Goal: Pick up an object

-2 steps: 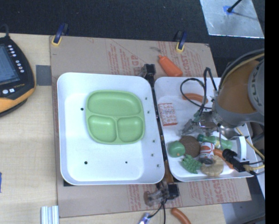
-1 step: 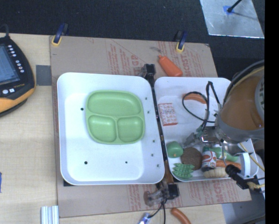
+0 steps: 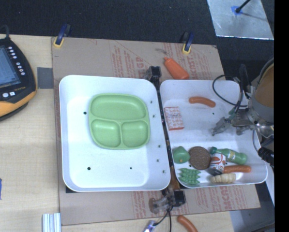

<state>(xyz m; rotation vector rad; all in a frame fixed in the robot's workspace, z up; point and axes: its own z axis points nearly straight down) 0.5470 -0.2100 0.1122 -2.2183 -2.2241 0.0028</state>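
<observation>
Bench: two white bins; right bin held toys along its near wall. Gripper hung spread, empty, above them. Risk: crowded bottle could slip sideways.

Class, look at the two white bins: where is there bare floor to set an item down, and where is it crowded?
Left bin: bare floor all around the green divided plate, widest along the near edge. Right bin: open middle between the sausage, the red-and-white packet and the gripper. Its near edge is crowded with toy food.
</observation>
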